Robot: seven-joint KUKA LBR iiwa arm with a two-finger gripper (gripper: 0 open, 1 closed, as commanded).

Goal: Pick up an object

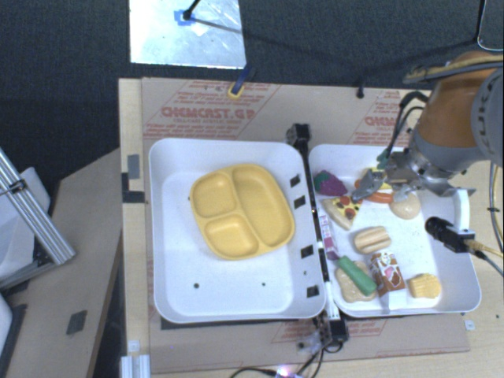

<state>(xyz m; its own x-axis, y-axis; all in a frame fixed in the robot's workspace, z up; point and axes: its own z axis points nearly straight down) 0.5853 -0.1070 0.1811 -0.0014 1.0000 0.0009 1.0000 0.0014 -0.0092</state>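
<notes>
From my station I see the arm reaching in from 3 o'clock, with the pincer low over the 11 o'clock part of the right bin. I cannot tell from this angle how far the pincer is open, and I see nothing clearly held in it. Its tip hangs just above a toy pizza slice, with an orange-red piece right beside it toward 3 o'clock; whether it touches either one I cannot say. A bunch of purple grapes lies just at 9 o'clock of the pincer, near the bin's far left corner. A pale beige rounded piece sits at 4 o'clock of the pincer, under the wrist. Toward the middle of the bin lies a hot dog bun, and below it, at about 7 o'clock in the bin, a green piece lies touching a small brown-and-red packet. A yellow wedge rests near the 5 o'clock corner, apart from the packet. The left bin carries a yellow divided plate, turned at a slant, sitting a little toward 12 o'clock of the bin's centre. Both bins rest side by side on a printed cardboard sheet laid over the table.
</notes>
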